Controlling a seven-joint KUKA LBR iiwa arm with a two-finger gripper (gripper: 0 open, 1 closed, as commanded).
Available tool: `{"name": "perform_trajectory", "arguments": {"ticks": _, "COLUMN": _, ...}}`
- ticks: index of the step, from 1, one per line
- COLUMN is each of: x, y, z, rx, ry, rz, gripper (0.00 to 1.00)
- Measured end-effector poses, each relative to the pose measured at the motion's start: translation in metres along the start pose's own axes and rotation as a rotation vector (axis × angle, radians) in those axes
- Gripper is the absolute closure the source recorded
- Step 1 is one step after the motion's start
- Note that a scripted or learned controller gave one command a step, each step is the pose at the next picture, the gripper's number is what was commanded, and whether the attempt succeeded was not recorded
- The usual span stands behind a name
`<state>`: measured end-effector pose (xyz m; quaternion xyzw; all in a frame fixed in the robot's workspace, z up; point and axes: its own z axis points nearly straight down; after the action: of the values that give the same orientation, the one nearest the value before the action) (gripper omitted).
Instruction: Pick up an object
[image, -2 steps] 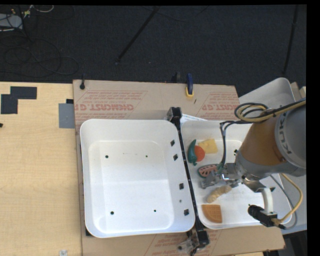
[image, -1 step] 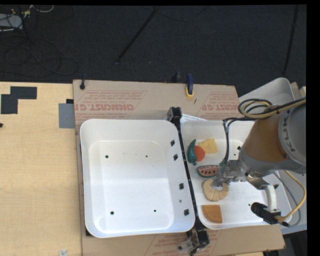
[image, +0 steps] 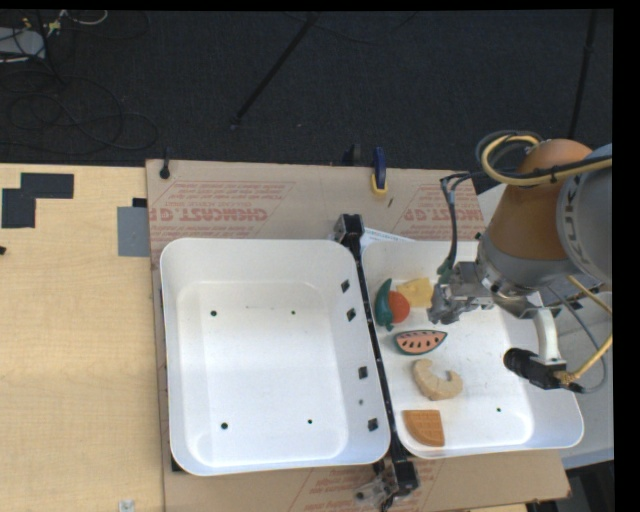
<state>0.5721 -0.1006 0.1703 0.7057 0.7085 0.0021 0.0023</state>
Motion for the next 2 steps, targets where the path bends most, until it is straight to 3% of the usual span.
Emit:
{"name": "perform_trajectory", "arguments": {"ticks": 1, "x": -0.001, "y": -0.003, "z": 0.005, "rx": 0.009, "ry": 0.001, "rz": 0.003, "gripper": 0.0}}
{"name": "perform_trajectory", "arguments": {"ticks": 2, "x": 0.017, "y": -0.062, "z": 0.084, "rx": 0.008, "ry": -0.002, "rz": 0.007, "gripper": 0.0}}
